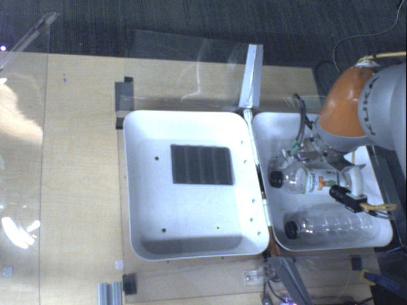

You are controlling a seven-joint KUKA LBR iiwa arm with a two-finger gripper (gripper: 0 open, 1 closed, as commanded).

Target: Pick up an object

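From above, two shallow white bins sit side by side on a pale wooden bench [76, 170]. The left bin [143, 183] holds no loose objects; a dark ribbed rectangular panel [201, 164] lies flat on its floor, a little above the middle, and a few small dark holes dot the floor around it. The right bin [273, 129] holds two clear plastic bottles. The small bottle [299, 179] lies on its side near the middle of the bin, its dark cap pointing toward the left bin and a label with green and orange marks around its body. The large bottle [334, 227] lies on its side along the bin's near wall, black cap to the left, well clear of the small one. The grey arm with its orange band [346, 107] reaches in from the right over this bin, and the gripper [304, 159] hangs directly above the small bottle, at or just over its upper side; whether it is open or closed, or touching the bottle, cannot be told from this angle. A black piece with yellow wires [350, 199] juts out just right of the small bottle. A clear plastic screen [22, 138] rises along the bench's left side, catching bright reflections. A metal bar [251, 75] stands at the far end between the bins. Beyond the bench lies dark grey carpet [191, 5].
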